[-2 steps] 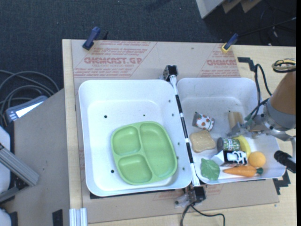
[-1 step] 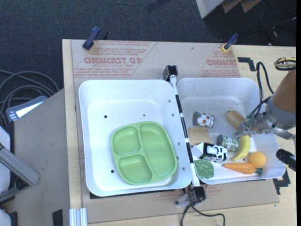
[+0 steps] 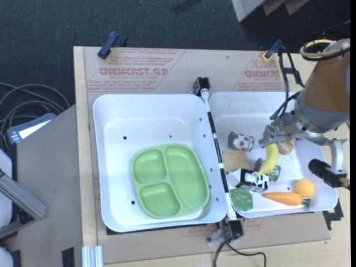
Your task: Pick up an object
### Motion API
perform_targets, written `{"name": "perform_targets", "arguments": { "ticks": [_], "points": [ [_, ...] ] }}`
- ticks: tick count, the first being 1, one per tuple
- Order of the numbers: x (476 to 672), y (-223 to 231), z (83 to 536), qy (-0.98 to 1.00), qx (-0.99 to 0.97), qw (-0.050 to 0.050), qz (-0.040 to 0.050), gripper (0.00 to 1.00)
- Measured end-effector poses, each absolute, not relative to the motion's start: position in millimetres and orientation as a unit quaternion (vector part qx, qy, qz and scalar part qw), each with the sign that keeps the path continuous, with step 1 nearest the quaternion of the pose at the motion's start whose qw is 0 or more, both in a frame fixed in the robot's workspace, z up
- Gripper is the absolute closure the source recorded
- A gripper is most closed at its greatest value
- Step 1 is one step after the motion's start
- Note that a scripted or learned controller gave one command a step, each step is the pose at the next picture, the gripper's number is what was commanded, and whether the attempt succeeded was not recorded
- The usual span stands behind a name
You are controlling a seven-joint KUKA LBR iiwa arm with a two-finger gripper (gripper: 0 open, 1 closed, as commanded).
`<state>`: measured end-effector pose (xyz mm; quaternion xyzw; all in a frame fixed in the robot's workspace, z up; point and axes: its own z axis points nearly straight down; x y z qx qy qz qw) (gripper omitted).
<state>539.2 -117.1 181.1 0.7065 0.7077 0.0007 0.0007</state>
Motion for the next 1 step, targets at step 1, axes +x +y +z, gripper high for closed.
{"name": "perform_targets", "arguments": {
  "ticks": [1],
  "points": [
    [546.4, -29.4, 184.5, 0.708, 0.707, 0.000, 0.0006, 1.00]
  ]
}}
